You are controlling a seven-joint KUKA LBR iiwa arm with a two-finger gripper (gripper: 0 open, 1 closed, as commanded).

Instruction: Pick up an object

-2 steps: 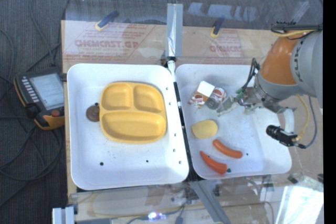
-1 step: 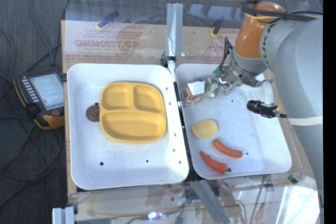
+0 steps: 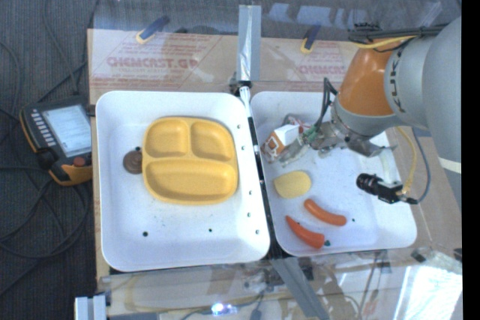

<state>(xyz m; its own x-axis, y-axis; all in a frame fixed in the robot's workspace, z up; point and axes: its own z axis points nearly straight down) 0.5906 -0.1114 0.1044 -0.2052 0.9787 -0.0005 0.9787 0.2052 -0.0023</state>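
**Pick not done yet: gripper is down by the carton, nothing lifted**

Heads up, from what you can see here the task is only partway. The gripper (image 3: 304, 140) sits low in the far part of the right bin (image 3: 409, 236), right up against a small white-and-orange carton (image 3: 277, 140) that lies near that bin's left wall. Honestly I can't tell whether the gripper is open or closed, there's too much clutter around its tip, so don't count this as a grasp. The carton looks like it's resting on the bin floor, so I'd say the grab and the lift are both left to do.

Your other candidates in the same bin, all nearer than the gripper: a pale yellow lump (image 3: 292, 183), an orange sausage-shaped piece (image 3: 325, 212) and a red pepper-like one (image 3: 304, 231) close to the near wall. Over in the left bin (image 3: 120, 236) you've got a yellow divided tray (image 3: 190, 160) with a small brown round thing (image 3: 133, 161) touching its left edge.

Writing-wise: the cardboard sheet (image 3: 150, 67) beyond the bins has faint reddish print that looks like "CHEMCAST". The carton's print and the handheld pendant (image 3: 60, 139) screen, far left, are too small to read.
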